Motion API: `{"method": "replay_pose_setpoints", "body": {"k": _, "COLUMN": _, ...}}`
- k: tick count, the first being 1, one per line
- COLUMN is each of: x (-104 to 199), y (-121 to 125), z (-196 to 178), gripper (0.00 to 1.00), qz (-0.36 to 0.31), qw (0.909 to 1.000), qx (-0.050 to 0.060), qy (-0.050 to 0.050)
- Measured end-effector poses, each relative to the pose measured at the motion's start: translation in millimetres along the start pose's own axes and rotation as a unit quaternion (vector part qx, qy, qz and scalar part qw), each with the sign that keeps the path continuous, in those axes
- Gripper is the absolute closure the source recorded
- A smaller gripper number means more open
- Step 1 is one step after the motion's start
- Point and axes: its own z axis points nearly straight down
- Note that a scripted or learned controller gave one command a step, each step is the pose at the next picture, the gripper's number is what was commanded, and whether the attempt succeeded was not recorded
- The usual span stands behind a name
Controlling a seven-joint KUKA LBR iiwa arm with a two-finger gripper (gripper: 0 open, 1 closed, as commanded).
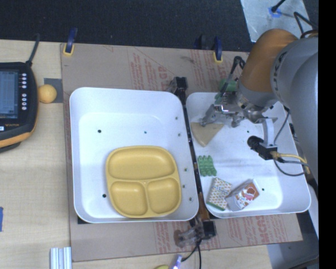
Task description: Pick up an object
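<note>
Tan wedge (206, 133) lies at right bin's (291, 206) far-left corner, gripper (221, 116) just above; grip state unclear. Risk: wall crowds fingers, wedge skids away ungrasped.

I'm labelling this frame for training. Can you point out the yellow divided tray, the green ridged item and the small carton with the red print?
yellow divided tray (141, 164), camera view, floor of its large compartment.
green ridged item (206, 165), camera view, its middle.
small carton (243, 195), camera view, its printed top face.

No legible text or labels
</note>
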Motion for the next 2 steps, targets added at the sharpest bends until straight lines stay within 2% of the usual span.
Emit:
{"method": "replay_pose_setpoints", "body": {"k": 1, "x": -38.0, "y": 12.1, "z": -83.5, "gripper": 0.0, "qz": 0.001, "qw": 1.0, "qx": 0.001, "qy": 0.001}}
{"method": "replay_pose_setpoints", "body": {"k": 2, "x": 3.2, "y": 10.3, "z": 4.6, "gripper": 0.0, "qz": 0.0, "qw": 1.0, "qx": 0.004, "qy": 0.001}}
